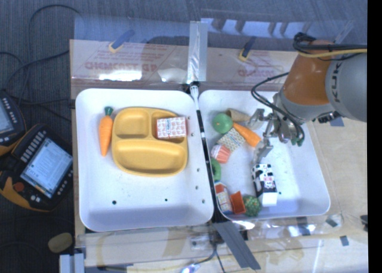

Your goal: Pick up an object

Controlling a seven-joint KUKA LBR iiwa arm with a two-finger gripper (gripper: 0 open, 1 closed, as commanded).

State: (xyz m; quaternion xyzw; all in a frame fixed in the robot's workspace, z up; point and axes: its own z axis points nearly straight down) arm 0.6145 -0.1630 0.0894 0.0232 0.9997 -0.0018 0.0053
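My gripper [261, 130] hangs over the right bin [310, 170], reaching in from the right, and stands open. Its two fingers spread toward the left, just beside the thick end of an orange carrot piece [245, 132]. Nothing is held between them. Left of the carrot piece lies a green ball [222, 122], with a checked packet [231, 141] below it. A cow-patterned carton [264, 181] lies just below the gripper.
A broccoli piece [252, 205] and red-orange items [230, 200] crowd the right bin's front left. The left bin [95, 200] holds a yellow divided plate [140, 158] with a small carton [171, 127] on it, and a carrot [105, 131] beside it.
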